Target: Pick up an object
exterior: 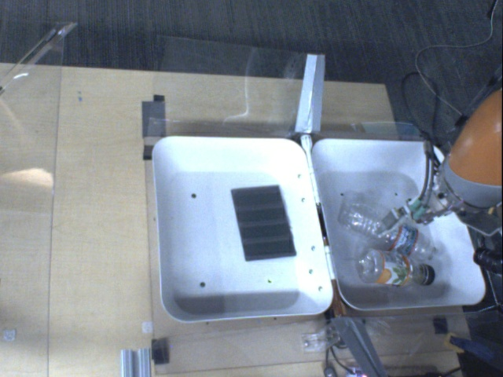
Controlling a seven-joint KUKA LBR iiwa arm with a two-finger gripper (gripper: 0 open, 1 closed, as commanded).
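Several clear plastic bottles lie in the right bin (354,157). One crumpled clear bottle (360,217) sits near the bin's middle. Another bottle with a yellow label and a black cap (397,272) lies near the front wall. A third bottle with a red and blue label (405,240) rests between them. My gripper (414,210) reaches in from the right and hangs low over the labelled bottle's upper end, close to the crumpled one. The arm's orange band (481,148) is above the bin's right wall. I cannot make out any bottle lifted off the bin floor.
The left bin (185,210) holds a flat black ridged pad (263,222) near its middle. A metal divider post (309,100) stands behind the seam between the bins. Cables (440,69) hang at the far right.
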